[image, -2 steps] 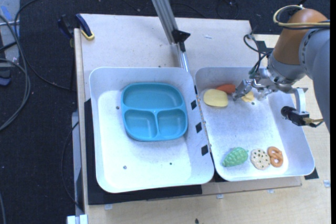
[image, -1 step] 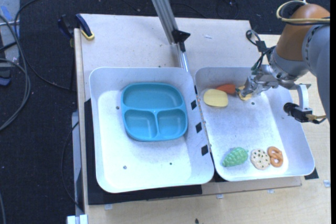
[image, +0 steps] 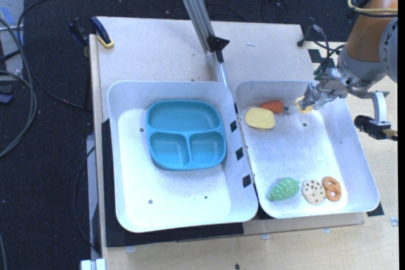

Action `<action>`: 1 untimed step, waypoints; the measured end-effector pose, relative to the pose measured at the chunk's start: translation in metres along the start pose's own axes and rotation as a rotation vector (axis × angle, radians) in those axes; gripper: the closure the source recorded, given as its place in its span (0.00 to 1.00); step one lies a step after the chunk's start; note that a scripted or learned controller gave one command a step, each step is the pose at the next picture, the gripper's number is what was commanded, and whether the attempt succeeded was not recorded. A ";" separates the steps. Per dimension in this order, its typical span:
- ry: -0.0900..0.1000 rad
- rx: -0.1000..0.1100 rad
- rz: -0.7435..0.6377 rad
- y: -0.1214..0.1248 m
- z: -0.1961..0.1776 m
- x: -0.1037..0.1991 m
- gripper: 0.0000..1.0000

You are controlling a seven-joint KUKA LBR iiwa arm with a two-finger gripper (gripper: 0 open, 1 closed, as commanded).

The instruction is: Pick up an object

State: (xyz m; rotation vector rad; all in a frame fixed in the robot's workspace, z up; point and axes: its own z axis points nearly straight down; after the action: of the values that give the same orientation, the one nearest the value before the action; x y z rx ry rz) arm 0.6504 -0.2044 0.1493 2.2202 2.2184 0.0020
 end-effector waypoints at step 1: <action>0.000 -0.002 -0.003 0.007 -0.044 -0.002 1.00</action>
State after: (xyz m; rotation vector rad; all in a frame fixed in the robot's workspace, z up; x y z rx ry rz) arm 0.6571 -0.2066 0.1936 2.2158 2.2208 0.0035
